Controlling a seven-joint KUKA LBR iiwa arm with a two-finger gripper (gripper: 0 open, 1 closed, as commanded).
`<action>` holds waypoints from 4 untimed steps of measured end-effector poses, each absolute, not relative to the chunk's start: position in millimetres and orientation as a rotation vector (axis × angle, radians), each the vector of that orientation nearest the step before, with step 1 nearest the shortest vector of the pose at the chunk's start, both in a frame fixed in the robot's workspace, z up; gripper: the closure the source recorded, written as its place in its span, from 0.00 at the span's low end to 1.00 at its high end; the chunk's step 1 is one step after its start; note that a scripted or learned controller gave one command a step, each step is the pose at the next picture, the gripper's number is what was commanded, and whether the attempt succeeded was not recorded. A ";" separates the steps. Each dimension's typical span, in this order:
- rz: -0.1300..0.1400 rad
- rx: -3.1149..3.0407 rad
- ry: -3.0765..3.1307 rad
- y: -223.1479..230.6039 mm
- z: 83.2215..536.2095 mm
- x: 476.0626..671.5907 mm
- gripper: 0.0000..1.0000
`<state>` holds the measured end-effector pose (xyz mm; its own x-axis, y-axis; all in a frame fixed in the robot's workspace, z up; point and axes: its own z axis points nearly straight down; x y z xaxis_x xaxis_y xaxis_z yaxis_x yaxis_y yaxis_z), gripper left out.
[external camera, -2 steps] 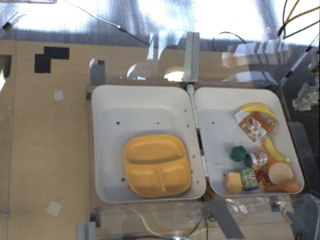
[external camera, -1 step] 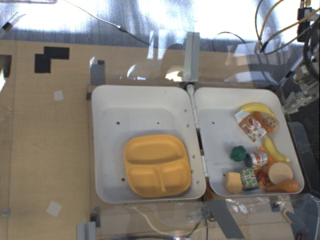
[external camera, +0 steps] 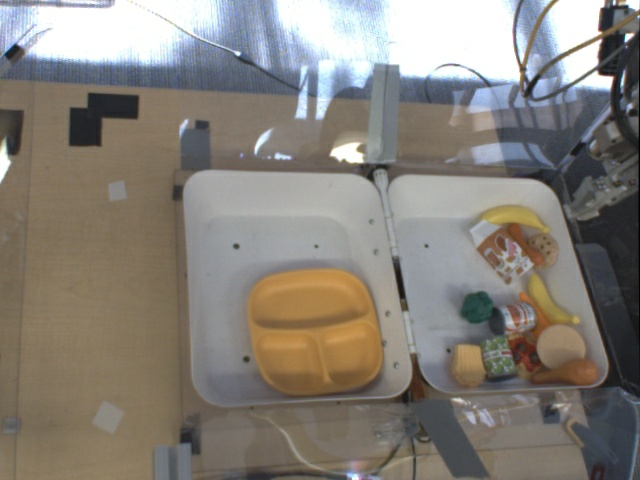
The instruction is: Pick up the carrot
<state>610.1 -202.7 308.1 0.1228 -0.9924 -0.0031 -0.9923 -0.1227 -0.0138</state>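
The carrot (external camera: 520,238), a short orange piece, lies in the right bin (external camera: 440,268) near its far right corner. It is wedged between a red-and-white snack packet (external camera: 503,258) and a brown cookie (external camera: 543,248), just below a yellow banana (external camera: 515,215). My gripper (external camera: 603,180) hangs at the right edge of the camera view, outside the bin's far right corner and well above it. Glare and cables blur it. Nothing is seen in its grasp.
The left bin (external camera: 220,268) holds a yellow divided tray (external camera: 315,328). The right bin's near right corner is crowded: broccoli (external camera: 478,307), a can (external camera: 517,317), a second banana (external camera: 548,301), a tan ball (external camera: 560,346), an orange-brown drumstick shape (external camera: 570,372), a green box (external camera: 498,358).
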 end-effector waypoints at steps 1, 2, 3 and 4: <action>-0.017 -2.338 2.069 -201.2 320.2 612.0 1.00; -0.003 -2.539 1.843 -198.1 279.5 561.1 1.00; -0.013 -2.534 1.841 -196.5 291.8 563.4 1.00; -0.021 -2.528 1.840 -195.3 303.6 565.4 1.00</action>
<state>565.4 -195.3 303.6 0.3073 -0.9516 0.0021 -0.9514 -0.3072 -0.0196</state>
